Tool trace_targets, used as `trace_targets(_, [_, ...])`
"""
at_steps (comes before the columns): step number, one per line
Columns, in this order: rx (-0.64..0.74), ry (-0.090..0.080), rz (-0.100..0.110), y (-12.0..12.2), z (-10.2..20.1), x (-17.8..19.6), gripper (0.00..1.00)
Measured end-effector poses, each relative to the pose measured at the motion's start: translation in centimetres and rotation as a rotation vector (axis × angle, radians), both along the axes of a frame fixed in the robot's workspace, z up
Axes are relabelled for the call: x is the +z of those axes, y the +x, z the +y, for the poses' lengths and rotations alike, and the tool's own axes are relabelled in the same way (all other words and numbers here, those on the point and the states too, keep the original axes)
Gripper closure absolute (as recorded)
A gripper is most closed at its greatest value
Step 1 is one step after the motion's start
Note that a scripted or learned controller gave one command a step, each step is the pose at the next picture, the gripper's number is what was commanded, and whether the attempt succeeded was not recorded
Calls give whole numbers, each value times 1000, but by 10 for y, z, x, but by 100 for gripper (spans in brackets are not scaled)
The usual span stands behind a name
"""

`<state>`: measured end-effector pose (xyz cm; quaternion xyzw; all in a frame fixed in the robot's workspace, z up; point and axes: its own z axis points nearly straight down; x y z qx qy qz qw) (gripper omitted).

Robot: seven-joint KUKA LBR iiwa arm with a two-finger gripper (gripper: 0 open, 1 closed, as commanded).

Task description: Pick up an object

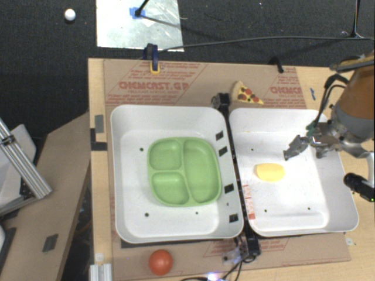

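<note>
1. Two shallow white bins side by side on the table (pixel 193 78): left bin (pixel 126 157), right bin (pixel 337 206).
2. One green divided plate (pixel 183 170) (three compartments), lying flat in the middle of the left bin.
3. One yellow object (pixel 269 172), rounded, on the floor of the right bin, left of centre.
4. One gripper (pixel 293 150), on the arm (pixel 354 113) entering from the right; it sits over the right bin, just up and right of the yellow object, apart from it. Nothing is seen between its fingers; how far they are spread cannot be told.
5. One toy pizza slice (pixel 247 93), on the table behind the bins.
6. One red ball (pixel 160 261), on the table in front of the left bin.
</note>
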<state>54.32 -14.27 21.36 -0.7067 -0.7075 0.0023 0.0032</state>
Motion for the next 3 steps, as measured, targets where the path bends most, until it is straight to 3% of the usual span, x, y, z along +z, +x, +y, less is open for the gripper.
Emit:
trace_targets(1, [2, -2, -9, 2, 0, 4, 0])
trace_targets(3, [0, -1, -5, 14, -5, -96, 0])
